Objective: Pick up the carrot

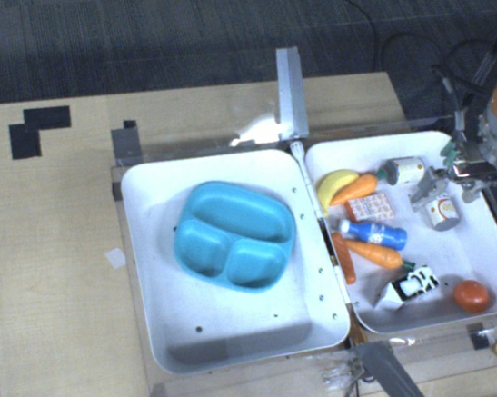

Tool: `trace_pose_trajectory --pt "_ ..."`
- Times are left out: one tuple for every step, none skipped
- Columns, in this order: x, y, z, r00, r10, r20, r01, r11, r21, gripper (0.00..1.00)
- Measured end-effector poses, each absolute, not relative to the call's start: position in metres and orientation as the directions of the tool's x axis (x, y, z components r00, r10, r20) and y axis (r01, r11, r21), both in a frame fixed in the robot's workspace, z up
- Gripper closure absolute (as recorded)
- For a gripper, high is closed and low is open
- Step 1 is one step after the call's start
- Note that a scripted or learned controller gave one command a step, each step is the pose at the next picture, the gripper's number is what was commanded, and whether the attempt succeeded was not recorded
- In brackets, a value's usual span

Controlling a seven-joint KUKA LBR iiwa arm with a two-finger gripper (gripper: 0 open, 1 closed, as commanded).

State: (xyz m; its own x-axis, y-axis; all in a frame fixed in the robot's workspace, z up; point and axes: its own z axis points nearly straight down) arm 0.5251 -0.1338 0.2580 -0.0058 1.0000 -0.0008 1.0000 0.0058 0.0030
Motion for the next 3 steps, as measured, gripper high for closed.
trace_pose_trajectory --pt "0.51 -0.083 0.175 -0.072 0.997 -0.001 0.997 0.072 0.003 0.0" --pt "0.489 -0.057 0.296 -0.064 0.998 -0.001 0.998 0.064 0.008 0.0" --pt "0.488 -0.066 0.199 -0.255 0.967 -0.001 0.967 0.255 0.004 0.0"
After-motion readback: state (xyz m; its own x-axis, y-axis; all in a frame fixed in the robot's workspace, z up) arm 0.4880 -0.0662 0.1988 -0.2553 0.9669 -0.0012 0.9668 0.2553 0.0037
